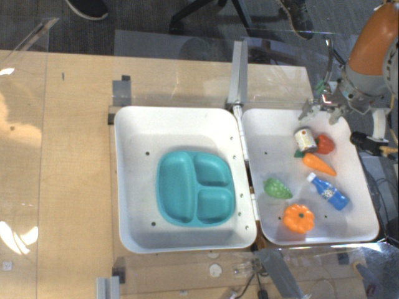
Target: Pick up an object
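My gripper (pixel 323 109) hangs over the far rim of the right bin (pixel 268 132), its two fingers spread apart and nothing between them. Below it in that bin lie a small white-and-brown can (pixel 304 139), a red toy (pixel 325 144) touching the can, an orange carrot (pixel 319 164), a blue bottle (pixel 328 192), a green leafy piece (pixel 277 189) and an orange pumpkin (pixel 298 218). The can is the nearest item to the gripper, a short way toward the front of it.
The left bin (pixel 134 167) holds a teal divided plate (pixel 195 187). A metal divider bar (pixel 236 73) runs back from between the two bins. Cables and a black fitting (pixel 374 143) sit beside the right bin's right rim.
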Controlling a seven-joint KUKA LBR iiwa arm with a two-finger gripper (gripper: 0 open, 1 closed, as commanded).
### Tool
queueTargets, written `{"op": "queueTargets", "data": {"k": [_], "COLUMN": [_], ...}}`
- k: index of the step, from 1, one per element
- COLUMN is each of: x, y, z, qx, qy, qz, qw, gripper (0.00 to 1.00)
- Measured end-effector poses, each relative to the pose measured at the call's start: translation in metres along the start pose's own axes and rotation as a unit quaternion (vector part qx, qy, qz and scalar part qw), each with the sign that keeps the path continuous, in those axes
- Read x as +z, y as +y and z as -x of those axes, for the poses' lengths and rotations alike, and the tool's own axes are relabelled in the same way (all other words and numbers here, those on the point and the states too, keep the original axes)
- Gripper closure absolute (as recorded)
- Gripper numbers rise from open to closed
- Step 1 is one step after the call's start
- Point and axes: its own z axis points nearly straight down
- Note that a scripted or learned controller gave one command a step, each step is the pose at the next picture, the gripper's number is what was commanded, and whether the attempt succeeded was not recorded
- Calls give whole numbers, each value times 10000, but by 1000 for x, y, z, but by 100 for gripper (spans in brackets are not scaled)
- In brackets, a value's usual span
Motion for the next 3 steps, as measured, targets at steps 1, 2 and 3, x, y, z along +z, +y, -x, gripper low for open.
{"op": "queueTargets", "data": {"k": [1, 2, 3], "x": [99, 85, -31], "y": [-5, -2, 8], "z": [22, 20, -21], "qx": [-628, -656, -1128], "qy": [-10, -24, -9], "qz": [23, 60, 30], "qw": [9980, 9978, 9936], "gripper": [0, 100, 100]}}
